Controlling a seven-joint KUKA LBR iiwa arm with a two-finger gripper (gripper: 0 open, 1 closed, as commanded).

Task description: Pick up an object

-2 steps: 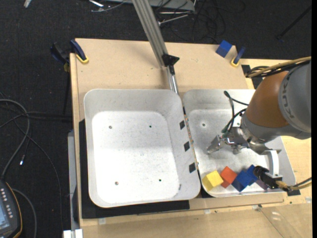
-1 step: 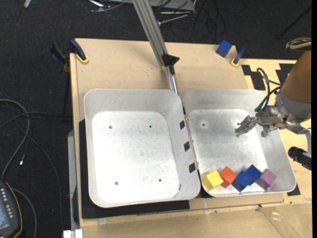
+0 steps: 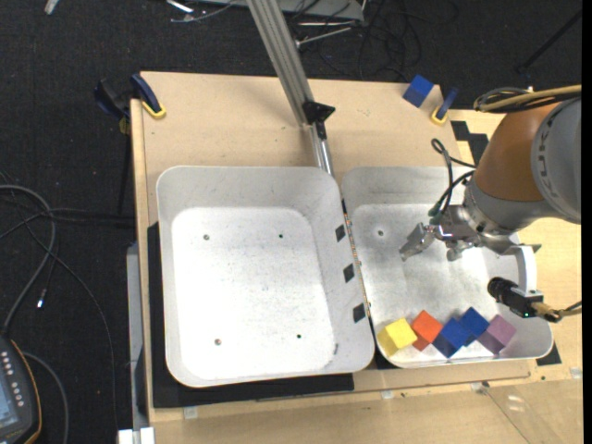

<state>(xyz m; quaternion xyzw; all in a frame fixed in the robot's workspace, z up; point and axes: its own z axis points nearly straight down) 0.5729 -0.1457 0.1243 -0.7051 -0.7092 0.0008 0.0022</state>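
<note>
Jaws (image 3: 431, 241) above right bin (image 3: 388, 197)

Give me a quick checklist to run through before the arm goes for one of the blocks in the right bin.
1. Targets in view: ok. Yellow block, orange block, blue block and purple block lie along the near wall of the right bin.
2. Claw over the right bin: ok.
3. Claw above a block: not ok; it hangs farther back over bare floor.
4. Nothing held yet: ok; no block shows at the claw.
5. Room around the target: not ok; the blocks crowd together by the wall.
6. Claw opening: cannot tell.
</note>
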